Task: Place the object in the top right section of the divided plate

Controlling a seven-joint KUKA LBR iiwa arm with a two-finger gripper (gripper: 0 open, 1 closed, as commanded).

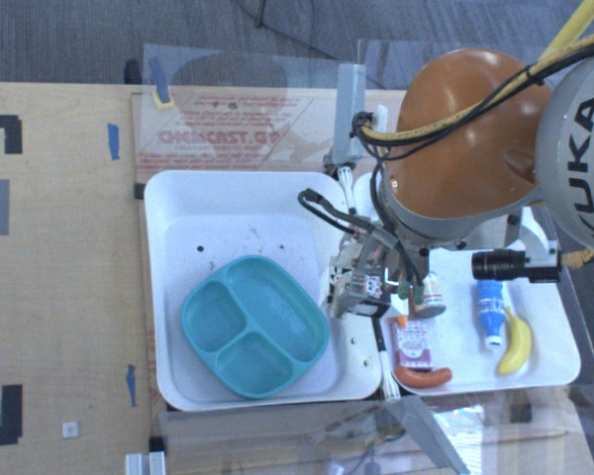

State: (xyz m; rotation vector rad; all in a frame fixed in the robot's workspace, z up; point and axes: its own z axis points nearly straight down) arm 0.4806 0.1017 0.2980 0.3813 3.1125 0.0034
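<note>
You see the arm (535, 117) as a big grey body with a rounded orange band (460, 132), glossy, shaped like a dome. On the grey shell at the right edge you can read black letters "KUKA", cut partly by the frame. Yellow cables (564, 43) run over the orange part, and black cables (396, 142) curve along its left side. Below the orange band there is a grey wrist ring. The gripper (361, 285) is a small metal assembly, silver and dark, with thin black wires looping around it; its details are blurred, maybe there is a printed label on it.
</note>
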